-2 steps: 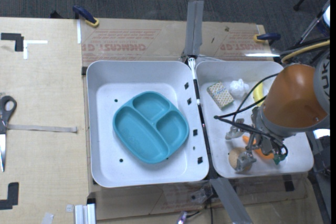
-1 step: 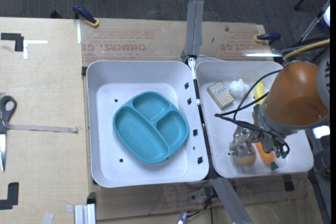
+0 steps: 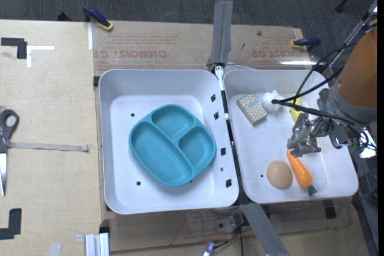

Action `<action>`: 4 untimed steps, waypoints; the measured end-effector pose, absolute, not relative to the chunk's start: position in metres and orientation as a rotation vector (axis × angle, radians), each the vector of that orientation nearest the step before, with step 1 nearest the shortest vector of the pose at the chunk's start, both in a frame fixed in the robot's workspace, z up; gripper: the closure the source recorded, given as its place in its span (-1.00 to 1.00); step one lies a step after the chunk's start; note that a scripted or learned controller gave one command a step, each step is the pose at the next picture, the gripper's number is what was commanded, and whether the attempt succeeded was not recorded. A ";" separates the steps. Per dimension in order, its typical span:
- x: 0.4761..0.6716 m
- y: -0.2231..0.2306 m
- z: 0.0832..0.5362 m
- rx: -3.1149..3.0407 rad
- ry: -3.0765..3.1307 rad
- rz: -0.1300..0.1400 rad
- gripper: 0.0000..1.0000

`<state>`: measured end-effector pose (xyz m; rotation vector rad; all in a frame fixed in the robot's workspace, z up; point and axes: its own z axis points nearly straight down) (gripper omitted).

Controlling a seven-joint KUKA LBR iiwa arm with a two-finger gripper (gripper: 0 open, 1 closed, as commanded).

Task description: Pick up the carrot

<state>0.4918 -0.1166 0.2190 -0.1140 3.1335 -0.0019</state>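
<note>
Two white bins: carrot [image 3: 300,172] in right bin [image 3: 336,189], near front, beside tan ball [image 3: 279,175]. Gripper [image 3: 303,144] just above carrot's top end; fingers' state can't tell. Cardboard [image 3: 144,48] lettering mirrored, unreadable.

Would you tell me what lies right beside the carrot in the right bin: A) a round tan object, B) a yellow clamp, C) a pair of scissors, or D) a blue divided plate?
A: the carrot lies in the right bin next to a round tan object.
</note>
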 end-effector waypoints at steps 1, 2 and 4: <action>0.492 -0.116 0.219 -0.115 3.134 -0.002 -1.00; 0.484 -0.157 0.092 -0.052 3.137 -0.001 -1.00; 0.491 -0.191 0.197 -0.383 3.112 -0.002 1.00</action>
